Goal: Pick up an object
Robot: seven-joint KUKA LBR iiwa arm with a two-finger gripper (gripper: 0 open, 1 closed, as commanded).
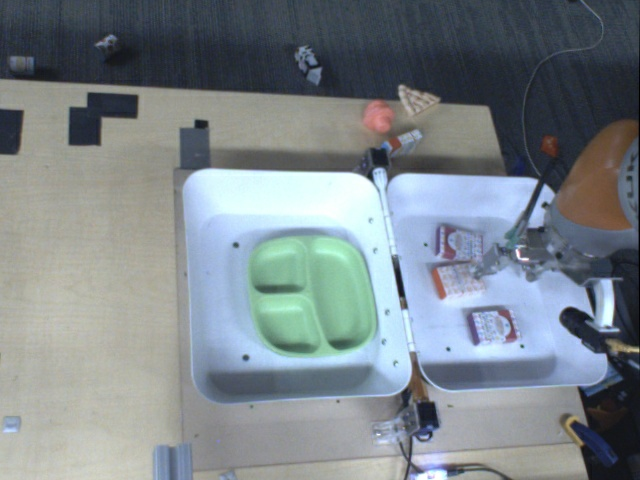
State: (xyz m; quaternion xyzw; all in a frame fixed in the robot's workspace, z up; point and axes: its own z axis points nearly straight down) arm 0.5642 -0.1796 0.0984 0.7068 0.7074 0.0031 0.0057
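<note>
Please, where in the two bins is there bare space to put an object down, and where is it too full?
In the left bin, the green tray takes the middle; only narrow white strips remain around it. In the right bin, the floor is bare along its left wall and in front, below the lowest packet. The middle right is crowded: three packets, with the gripper by the middle packet.

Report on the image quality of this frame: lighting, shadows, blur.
Camera view: even, soft overhead light, no hard glare on the white bins; a grey shadow pools along the left bin's near wall below the green tray. Overall soft and low in detail: print on the three packets is unreadable, and the end effector is too blurred to read its shape.
</note>
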